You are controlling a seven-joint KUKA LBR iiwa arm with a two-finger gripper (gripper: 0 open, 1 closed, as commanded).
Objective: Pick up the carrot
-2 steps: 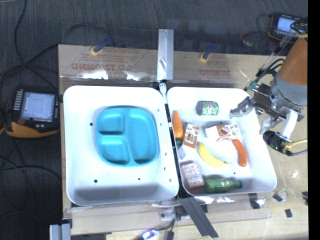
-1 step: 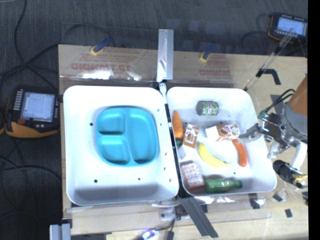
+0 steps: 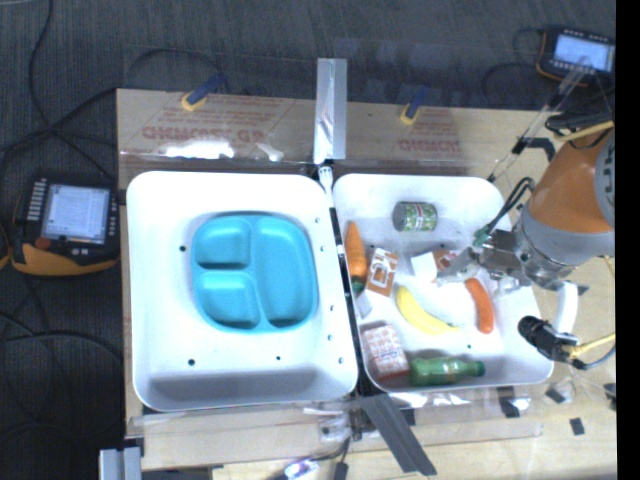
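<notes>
Two shallow white bins sit side by side on your bench: the left bin [image 3: 150,368] holds a blue divided tray [image 3: 252,271], and the right bin [image 3: 470,190] holds the carrot [image 3: 355,251], lying lengthwise just beside its left wall. Your gripper [image 3: 490,258] sits near the bin's right side, well apart from the carrot, among a can [image 3: 415,216], banana [image 3: 424,311] and green bottle [image 3: 445,370]; whether it is open or closed cannot be determined. Expect tight access, since the wall crowds the carrot on one side, and note the dark carpet [image 3: 300,18] around the bench.
</notes>
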